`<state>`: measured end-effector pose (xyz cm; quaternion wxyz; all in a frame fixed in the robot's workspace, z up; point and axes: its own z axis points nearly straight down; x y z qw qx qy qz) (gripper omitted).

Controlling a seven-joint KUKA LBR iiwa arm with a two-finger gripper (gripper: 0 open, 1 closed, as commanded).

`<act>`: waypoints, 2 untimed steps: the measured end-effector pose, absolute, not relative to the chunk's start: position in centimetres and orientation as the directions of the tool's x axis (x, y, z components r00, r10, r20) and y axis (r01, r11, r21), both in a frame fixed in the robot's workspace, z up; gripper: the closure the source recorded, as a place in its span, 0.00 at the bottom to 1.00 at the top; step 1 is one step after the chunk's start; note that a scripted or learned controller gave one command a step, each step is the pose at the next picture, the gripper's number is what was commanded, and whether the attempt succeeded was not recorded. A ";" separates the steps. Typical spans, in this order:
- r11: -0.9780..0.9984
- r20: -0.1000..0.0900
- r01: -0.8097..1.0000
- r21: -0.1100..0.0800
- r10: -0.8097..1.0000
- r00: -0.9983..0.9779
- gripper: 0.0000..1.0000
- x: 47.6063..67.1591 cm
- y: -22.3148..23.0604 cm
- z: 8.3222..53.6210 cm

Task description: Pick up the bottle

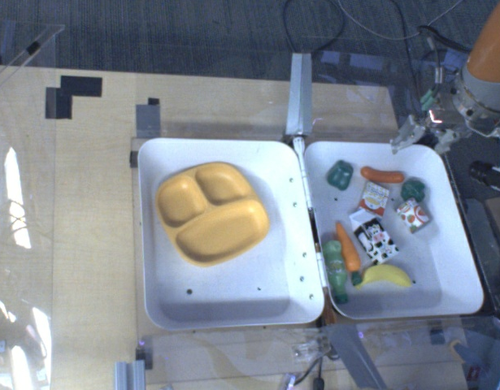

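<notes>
The green plastic bottle (335, 264) lies on its side in the right white bin (453, 218), tight against that bin's left wall and toward the near corner. It runs near-to-far, with its paler end farther away. Just right of it, touching or nearly so, lies an orange carrot-shaped toy (347, 245), also running near-to-far. A yellow toy banana (386, 276) sits beside the bottle's near end, a little to the right. Right of the carrot is a small black-and-white patterned carton (375, 241), tilted. Farther back I see a small white-and-orange packet (375, 197), a reddish-orange toy sausage (382, 175), a dark green blocky toy (340, 174) near the far left of the bin, a dark green round toy (412, 189), and a white can with red and green print (412, 215) just nearer than that.

My two-finger gripper (422, 133) hangs over the far right corner of this bin, at its rim, well apart from the bottle. The fingers look spread, with nothing between them.

The left white bin (152, 242) holds a yellow divided plastic plate (211, 212).
</notes>
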<state>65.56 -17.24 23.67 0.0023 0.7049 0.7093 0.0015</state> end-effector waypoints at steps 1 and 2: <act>0.289 -0.001 0.957 0.005 0.957 -0.289 0.00 63.9 -9.7 18.2; 0.184 -0.007 0.983 0.024 0.983 -0.184 0.00 67.0 -10.5 9.7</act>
